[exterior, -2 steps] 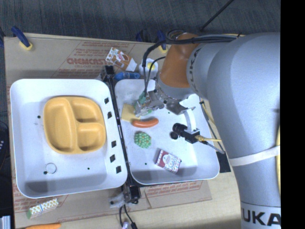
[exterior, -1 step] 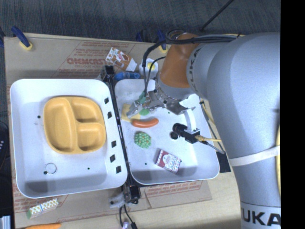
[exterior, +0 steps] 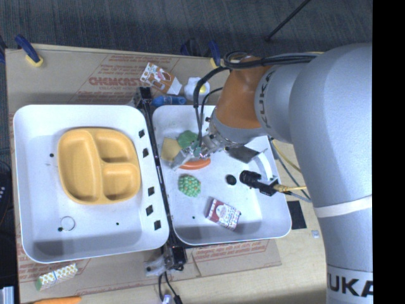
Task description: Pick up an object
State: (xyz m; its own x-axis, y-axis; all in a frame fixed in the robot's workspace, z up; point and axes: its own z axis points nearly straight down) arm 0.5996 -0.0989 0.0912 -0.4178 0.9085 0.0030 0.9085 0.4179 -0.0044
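Arm (exterior: 316, 119): reaching in from the right, hanging over the right bin (exterior: 278, 220).
Left bin (exterior: 25, 170): bearing a yellow divided tray (exterior: 98, 164).
Right bin: holding the candidate objects, a red packet (exterior: 223, 213), a yellow piece (exterior: 169, 149), a green dotted ball (exterior: 188, 185), an orange piece (exterior: 195, 164) and a green piece (exterior: 186, 138).
Gripper (exterior: 197, 149): sitting low among the clustered yellow, green and orange pieces; whether it is open or closed I cannot tell.
Handling note: the cluster is looking crowded, so centring on one piece before lifting is probably safest; the packet and ball are lying apart.
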